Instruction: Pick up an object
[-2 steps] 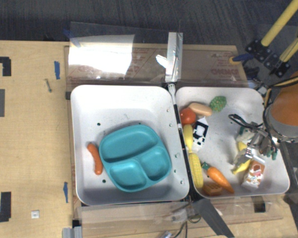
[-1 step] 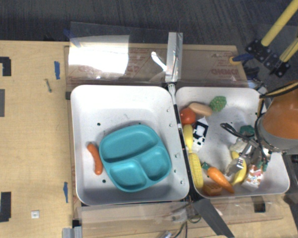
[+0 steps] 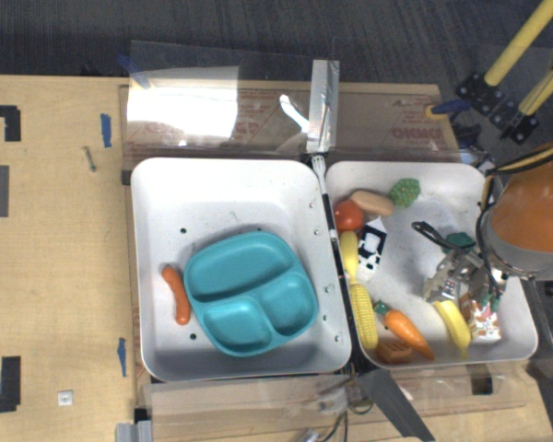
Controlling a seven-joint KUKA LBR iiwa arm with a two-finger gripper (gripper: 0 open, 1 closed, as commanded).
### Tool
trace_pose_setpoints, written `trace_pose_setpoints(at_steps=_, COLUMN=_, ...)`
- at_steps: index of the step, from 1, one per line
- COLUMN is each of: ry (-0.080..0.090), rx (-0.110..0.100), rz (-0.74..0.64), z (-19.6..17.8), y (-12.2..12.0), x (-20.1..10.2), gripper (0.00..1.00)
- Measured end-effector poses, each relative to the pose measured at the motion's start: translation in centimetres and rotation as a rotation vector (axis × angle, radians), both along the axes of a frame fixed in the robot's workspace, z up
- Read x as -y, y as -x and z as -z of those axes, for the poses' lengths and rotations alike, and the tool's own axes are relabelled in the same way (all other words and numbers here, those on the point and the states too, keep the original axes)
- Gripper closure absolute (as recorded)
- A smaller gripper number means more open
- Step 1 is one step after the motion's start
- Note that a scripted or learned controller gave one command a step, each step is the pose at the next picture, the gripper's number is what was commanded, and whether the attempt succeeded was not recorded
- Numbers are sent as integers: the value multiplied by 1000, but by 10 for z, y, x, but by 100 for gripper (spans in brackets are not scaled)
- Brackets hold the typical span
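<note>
A yellow banana (image 3: 453,324) lies at the near right of the right bin (image 3: 424,178), just beside a carrot (image 3: 407,328), with the gripper (image 3: 463,282) directly above it, finger opening and grasp indiscernible; the left bin (image 3: 166,191) contains a teal divided plate (image 3: 249,291).

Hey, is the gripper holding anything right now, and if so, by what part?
It cannot be told. The gripper sits low in the right bin just above the banana, but no object visibly sits between its fingers.
</note>
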State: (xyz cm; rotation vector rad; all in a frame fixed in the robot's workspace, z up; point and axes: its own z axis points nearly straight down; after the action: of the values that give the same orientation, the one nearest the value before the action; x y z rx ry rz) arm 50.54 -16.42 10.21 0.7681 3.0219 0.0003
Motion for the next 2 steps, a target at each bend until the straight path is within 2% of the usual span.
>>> trace_pose_setpoints(at_steps=1, ry=1, rx=-9, rz=-351, z=12, y=-1, x=14, gripper=100)
trace_pose_setpoints(at_steps=2, ry=4, rx=-9, rz=-350, z=13, y=-1, x=16, gripper=0)
